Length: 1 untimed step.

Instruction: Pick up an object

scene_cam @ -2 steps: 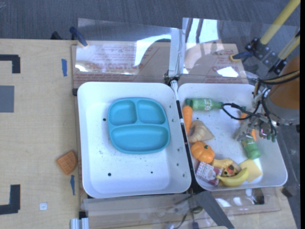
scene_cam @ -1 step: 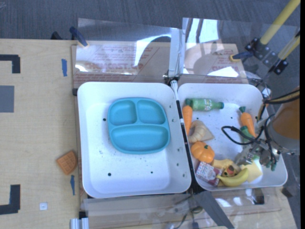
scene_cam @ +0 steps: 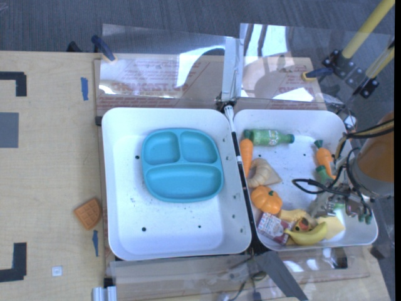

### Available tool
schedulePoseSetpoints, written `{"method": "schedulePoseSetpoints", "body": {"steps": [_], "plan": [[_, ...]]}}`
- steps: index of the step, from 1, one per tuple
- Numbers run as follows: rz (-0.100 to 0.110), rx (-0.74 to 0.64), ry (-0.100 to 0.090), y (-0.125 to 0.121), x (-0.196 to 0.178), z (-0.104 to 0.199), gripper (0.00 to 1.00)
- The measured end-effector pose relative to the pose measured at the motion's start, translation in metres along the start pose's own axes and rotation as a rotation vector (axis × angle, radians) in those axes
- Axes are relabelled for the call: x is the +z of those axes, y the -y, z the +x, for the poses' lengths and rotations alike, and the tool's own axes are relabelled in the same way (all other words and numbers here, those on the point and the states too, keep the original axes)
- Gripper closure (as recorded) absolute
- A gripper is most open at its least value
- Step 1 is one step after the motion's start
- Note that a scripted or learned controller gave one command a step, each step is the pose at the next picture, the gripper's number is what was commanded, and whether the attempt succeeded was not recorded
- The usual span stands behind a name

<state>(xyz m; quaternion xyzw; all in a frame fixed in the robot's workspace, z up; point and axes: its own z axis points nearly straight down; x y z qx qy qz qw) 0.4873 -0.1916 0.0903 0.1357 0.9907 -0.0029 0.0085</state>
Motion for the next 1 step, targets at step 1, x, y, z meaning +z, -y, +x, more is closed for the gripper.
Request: {"method": "schedulePoseSetpoints", "body": {"steps": [1], "plan": [[0.000, 0.290, -0.002, -0.0078, -0.0002, 0.0059, 1.00]]}}
